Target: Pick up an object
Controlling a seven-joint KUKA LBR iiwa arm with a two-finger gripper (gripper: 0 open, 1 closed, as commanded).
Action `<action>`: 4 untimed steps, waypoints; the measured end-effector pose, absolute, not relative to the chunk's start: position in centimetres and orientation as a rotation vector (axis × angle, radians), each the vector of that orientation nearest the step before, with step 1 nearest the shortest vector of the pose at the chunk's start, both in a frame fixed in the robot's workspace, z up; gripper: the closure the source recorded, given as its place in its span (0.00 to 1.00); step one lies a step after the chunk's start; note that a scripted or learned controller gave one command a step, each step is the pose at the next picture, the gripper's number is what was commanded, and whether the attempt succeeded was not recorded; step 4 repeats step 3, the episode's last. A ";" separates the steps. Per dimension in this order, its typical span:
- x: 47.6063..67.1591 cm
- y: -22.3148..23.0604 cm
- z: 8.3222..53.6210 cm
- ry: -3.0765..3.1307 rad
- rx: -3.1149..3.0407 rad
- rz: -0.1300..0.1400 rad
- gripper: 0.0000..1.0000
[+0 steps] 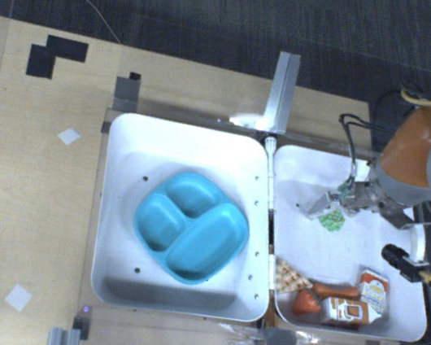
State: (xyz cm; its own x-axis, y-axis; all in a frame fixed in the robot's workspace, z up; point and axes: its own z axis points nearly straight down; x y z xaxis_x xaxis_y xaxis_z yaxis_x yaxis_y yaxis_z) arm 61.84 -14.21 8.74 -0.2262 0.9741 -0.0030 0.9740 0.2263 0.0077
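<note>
While the arm reaches into the right bin (pixel 411 326), its end effector (pixel 341 200) hangs over a small green object (pixel 331 221) (likely the target). Whether it grips anything, one cannot tell

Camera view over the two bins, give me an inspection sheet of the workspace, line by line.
Surface: wooden bench bearing left bin and right bin.
Job's things: blue divided tray in left bin; green object, carton, red and orange pieces in right bin.
Clutter: black markers, white tags on bench.
Grippers: gripper low over right bin, beside the green object; grasp unclear.
Cables: black cable by arm; thin wire top left.
Surroundings: dark carpet.
</note>
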 end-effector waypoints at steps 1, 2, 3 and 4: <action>62.1 -14.2 10.1 2.451 1.942 0.013 1.00; 62.3 -14.1 11.3 2.450 1.935 0.018 1.00; 64.0 -5.4 18.7 2.468 1.935 0.007 1.00; 64.0 -5.4 18.7 2.468 1.935 0.007 1.00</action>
